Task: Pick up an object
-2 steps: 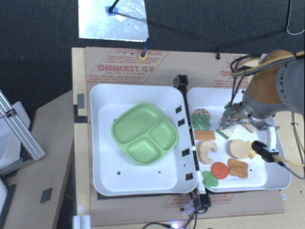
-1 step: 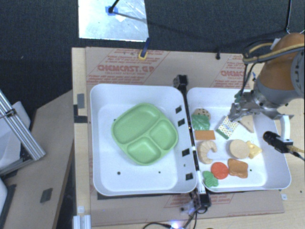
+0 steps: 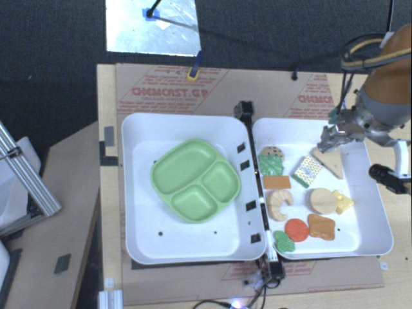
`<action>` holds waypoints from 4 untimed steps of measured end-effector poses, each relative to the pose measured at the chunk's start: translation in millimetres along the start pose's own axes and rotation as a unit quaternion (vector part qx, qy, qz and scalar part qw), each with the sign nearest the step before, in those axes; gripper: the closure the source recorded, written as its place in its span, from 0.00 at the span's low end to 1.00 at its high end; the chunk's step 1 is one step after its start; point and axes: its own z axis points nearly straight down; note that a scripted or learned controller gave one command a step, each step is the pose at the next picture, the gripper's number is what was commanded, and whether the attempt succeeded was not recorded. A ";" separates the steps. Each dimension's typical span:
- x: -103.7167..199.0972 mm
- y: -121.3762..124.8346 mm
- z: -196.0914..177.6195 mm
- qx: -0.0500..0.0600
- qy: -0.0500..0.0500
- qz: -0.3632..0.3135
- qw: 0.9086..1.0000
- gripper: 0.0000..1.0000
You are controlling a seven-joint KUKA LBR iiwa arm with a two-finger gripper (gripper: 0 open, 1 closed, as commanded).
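Your gripper [image 3: 333, 136] hangs over the far part of the right bin [image 3: 373, 198], right above the tan wedge [image 3: 330, 163], and from up here you can't tell how it is set or whether it has anything. That wedge lies flat, just beside the patterned block [image 3: 308, 170], and looks like a light, stiff toy piece with a thin profile, so you probably want to pinch across its narrow width rather than its long slanted edge. Nearer the divider sit the cookie [image 3: 272, 152], the green leafy piece [image 3: 271, 165] and the orange slab [image 3: 277, 182], packed close together. Further toward you lie the croissant [image 3: 280, 203], the round bun [image 3: 322, 200] touching a yellow piece [image 3: 344, 203], the red disc [image 3: 297, 228] and the toast [image 3: 321, 227]. All look like small, hard, smooth play food, likely to skid on the slick white floor if nudged. The left bin [image 3: 141, 237] carries the green divided plate [image 3: 195, 179]. Both bins rest on a cardboard sheet [image 3: 167, 85], dark carpet [image 3: 51, 56] beyond.
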 end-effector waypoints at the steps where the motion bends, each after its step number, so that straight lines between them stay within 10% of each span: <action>1: 55.4 -2.0 9.2 0.003 0.002 -0.002 1.000 1.00; 3: 152.7 -29.7 10.1 0.004 0.002 -0.003 1.000 1.00; 4: 136.3 -27.2 2.9 0.003 0.001 0.002 1.000 1.00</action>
